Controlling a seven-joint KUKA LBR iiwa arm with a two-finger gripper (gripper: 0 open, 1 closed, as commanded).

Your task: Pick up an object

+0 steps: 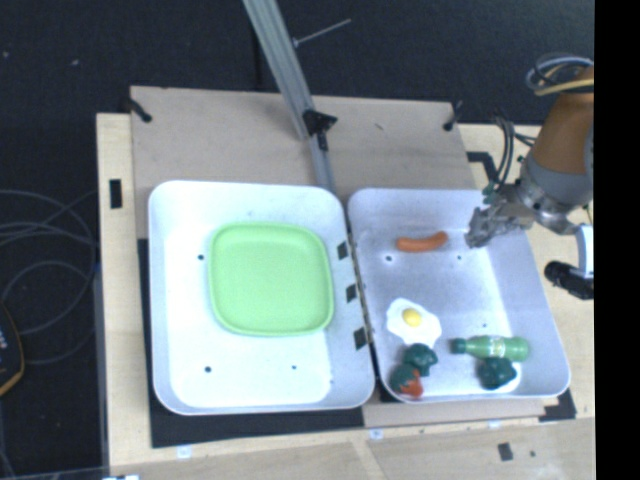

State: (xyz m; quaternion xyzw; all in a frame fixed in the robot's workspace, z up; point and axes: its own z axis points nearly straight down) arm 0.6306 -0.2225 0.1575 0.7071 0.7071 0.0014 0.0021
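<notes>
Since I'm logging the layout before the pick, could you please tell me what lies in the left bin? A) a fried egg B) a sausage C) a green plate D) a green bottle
C: the green plate lies in the left bin, while the sausage, fried egg and green bottle all lie in the right bin.

Smooth white plastic bins, faintly glossy; matt light-green plastic plate; glossy plastic toy sausage and fried egg; pale matt wooden table; ribbed metal pole.
</notes>
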